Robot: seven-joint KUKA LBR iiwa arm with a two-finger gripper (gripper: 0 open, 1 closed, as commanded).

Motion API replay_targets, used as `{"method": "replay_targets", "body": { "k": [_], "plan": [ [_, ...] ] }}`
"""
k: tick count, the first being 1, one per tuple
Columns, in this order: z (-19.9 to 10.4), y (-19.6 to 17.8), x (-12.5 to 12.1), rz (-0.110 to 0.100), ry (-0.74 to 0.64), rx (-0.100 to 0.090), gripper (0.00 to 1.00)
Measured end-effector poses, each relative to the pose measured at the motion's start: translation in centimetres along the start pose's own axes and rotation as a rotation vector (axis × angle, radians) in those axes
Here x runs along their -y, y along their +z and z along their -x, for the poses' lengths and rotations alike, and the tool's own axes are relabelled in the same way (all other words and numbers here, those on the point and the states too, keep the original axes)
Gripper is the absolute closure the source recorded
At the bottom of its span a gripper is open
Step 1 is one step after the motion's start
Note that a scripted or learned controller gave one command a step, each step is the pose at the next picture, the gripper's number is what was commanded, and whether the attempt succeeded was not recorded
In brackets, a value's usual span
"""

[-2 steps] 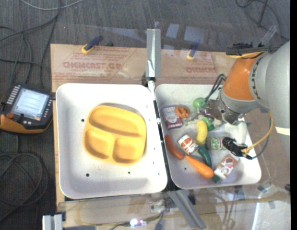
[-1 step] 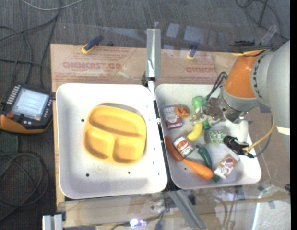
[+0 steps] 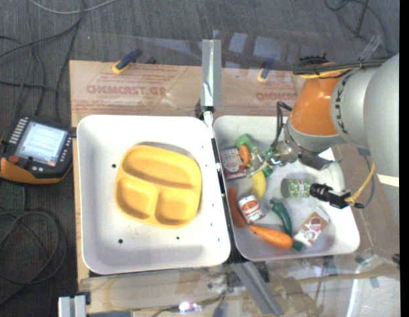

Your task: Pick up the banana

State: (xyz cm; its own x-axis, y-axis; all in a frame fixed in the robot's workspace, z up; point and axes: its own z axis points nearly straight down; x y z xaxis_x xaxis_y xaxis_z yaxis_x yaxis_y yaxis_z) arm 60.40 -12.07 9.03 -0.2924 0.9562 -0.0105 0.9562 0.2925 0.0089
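i see the tool (image 3: 275, 156) low in the right bin (image 3: 346, 240), just at 2 o'clock of the banana (image 3: 259, 183); i cannot tell whether it is apart or together. the banana lies mid-bin, crowded: a can (image 3: 251, 209) at its 6 o'clock, a green pepper (image 3: 282, 216) and carrot (image 3: 271, 236) beyond. the left bin (image 3: 92, 243) holds a yellow tray (image 3: 159, 185), its rim bare all round.
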Motion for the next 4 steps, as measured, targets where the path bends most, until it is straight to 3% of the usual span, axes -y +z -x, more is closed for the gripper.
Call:
{"method": "replay_targets", "body": {
  "k": [1,2,3,4],
  "plan": [
    [1.7,0.3,-2.1,-0.048,0.120,-0.036,1.00],
    [-0.8,-10.4,-5.1,-0.025,0.203,-0.012,1.00],
    [1.3,-5.3,-0.5,-0.014,0.154,-0.009,1.00],
    [1.2,-6.1,-0.6,-0.014,0.153,-0.011,1.00]
  ]
}}
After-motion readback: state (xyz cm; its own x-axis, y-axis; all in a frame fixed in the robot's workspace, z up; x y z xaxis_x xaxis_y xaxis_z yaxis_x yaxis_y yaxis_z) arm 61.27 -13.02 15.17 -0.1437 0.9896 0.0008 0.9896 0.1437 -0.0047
